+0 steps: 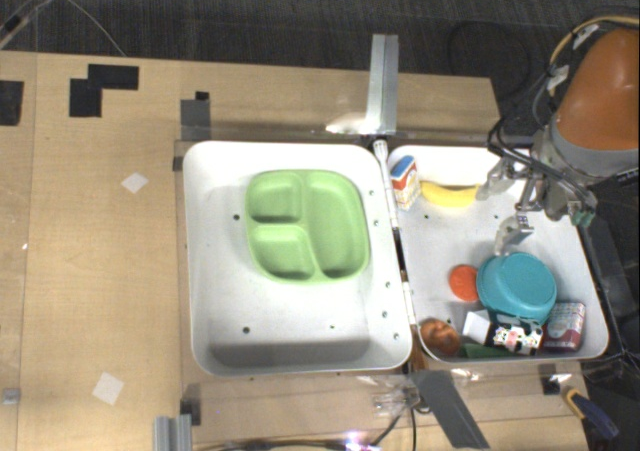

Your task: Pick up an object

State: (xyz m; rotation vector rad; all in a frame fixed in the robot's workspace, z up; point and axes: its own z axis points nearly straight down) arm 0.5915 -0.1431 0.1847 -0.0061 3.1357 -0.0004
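Observation:
My gripper [518,211] hangs over the right bin [590,269], near its back right part, below the arm's orange band [600,89]. It is just behind a teal bowl [516,285] and to the right of a banana [448,195]. I see nothing held in it. Also in this bin are a small carton [404,179] at the back left, an orange disc [463,282] and a red can [566,327]. Along the front wall lie a brown round fruit [440,336], a white block [476,324] and a black-and-white box [515,337].
The left bin [215,319] holds a green divided plate [305,224]. A metal post [384,89] stands behind the wall between the bins. The wooden bench [90,269] stretches to the left.

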